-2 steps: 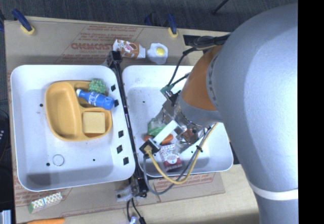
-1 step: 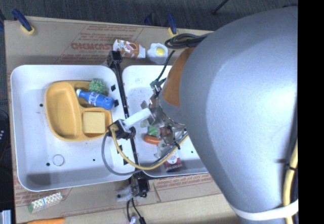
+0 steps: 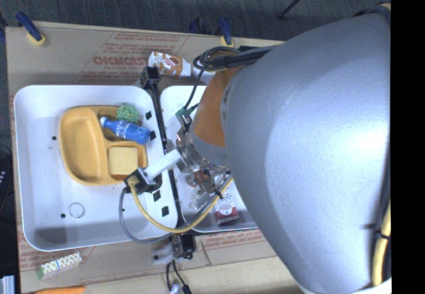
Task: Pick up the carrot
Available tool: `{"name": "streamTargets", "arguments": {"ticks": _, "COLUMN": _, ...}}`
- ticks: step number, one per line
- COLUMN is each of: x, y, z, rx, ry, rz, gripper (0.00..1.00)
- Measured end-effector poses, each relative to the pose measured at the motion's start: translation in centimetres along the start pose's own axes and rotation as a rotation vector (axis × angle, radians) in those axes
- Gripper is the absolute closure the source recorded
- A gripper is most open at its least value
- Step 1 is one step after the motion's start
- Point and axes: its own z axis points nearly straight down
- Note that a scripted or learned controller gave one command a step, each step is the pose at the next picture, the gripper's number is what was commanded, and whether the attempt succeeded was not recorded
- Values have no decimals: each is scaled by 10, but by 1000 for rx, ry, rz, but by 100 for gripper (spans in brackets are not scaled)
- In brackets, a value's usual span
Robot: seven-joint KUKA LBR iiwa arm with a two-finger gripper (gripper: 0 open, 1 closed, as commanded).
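Grey arm (image 3: 312,153) over claw (image 3: 200,183), right bin (image 3: 174,96)

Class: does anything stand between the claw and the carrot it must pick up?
No carrot is plainly identifiable. The claw hangs over the right bin, whose floor the grey arm mostly hides. An orange sliver at the bottom edge, beyond the left bin, may be it; that bin lies between.

I'm seeing the white bin (image 3: 40,220) gleaming as smooth glossy plastic, the yellow tray (image 3: 80,147) looking matt plastic, the tabletop (image 3: 99,44) showing printed cardboard
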Motion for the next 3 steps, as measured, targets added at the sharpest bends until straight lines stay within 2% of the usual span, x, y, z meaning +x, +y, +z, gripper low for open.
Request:
{"name": "streamTargets", "arguments": {"ticks": 1, "x": -10, "y": 30, "z": 0, "rx": -2, "ry": 2, "rz": 131, "gripper": 0}}
{"name": "streamTargets", "arguments": {"ticks": 2, "x": -4, "y": 10, "z": 0, "rx": -1, "ry": 0, "rz": 114, "gripper": 0}}
{"name": "streamTargets", "arguments": {"ticks": 3, "x": -4, "y": 9, "z": -10, "rx": 4, "ry": -3, "rz": 105, "gripper": 100}}
